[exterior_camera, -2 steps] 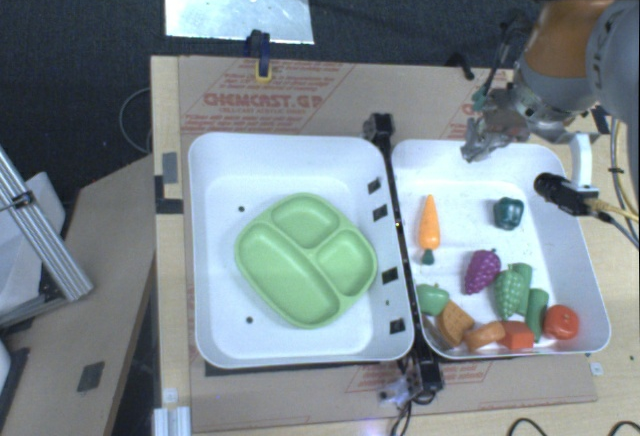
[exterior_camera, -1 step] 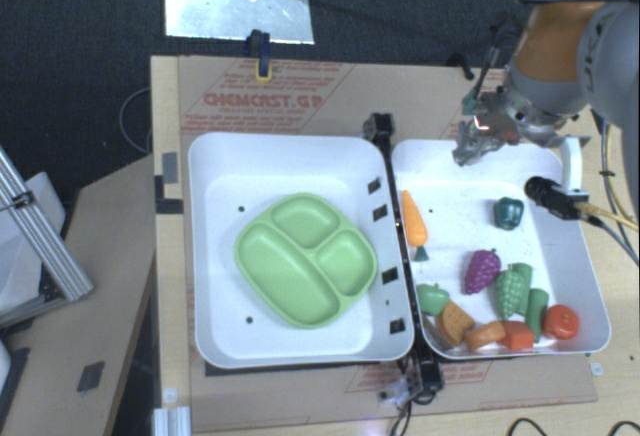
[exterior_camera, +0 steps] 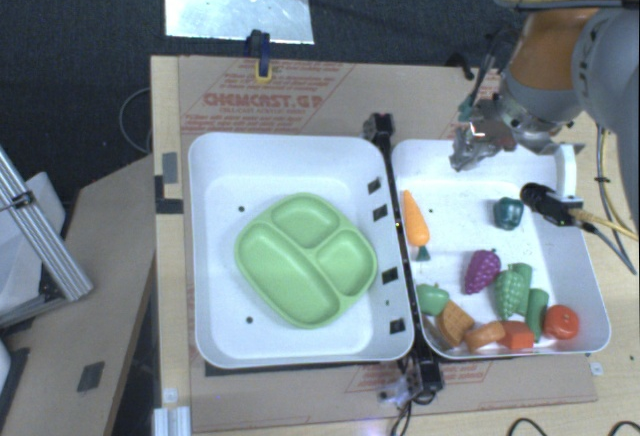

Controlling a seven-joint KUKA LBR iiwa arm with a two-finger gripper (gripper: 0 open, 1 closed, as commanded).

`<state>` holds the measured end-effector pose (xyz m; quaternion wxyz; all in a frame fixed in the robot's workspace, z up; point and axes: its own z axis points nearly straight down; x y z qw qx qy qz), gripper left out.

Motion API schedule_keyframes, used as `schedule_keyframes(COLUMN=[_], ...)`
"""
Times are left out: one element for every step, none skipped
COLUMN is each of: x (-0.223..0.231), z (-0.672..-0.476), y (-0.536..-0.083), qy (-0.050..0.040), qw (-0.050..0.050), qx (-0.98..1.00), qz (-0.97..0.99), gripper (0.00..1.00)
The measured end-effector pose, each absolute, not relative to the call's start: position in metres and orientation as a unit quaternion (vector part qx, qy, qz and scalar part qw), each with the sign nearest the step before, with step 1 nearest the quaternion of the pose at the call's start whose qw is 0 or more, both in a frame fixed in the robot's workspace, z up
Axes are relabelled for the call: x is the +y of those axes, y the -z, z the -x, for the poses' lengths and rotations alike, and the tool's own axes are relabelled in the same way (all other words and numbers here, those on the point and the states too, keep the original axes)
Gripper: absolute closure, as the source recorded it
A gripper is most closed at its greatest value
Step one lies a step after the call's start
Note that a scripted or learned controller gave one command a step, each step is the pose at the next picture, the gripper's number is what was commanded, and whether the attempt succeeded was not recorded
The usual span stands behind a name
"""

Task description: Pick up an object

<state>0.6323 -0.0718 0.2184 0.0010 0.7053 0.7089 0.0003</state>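
Overhead, end effector at right bin far rim, grip state unclear, carrot apart

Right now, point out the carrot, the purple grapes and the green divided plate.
carrot (exterior_camera: 414, 217): camera view, middle of its orange body.
purple grapes (exterior_camera: 481, 270): camera view, centre of the bunch.
green divided plate (exterior_camera: 258, 276): camera view, outer rim.

The arm runs off the right edge; end effector blurred.
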Motion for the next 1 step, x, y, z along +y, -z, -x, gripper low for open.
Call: schedule_keyframes(x=[-0.071], z=[-0.6417], y=[-0.222], qy=[-0.0007], qw=[0.002], qx=[0.71], qz=[-0.704], gripper=[1.0])
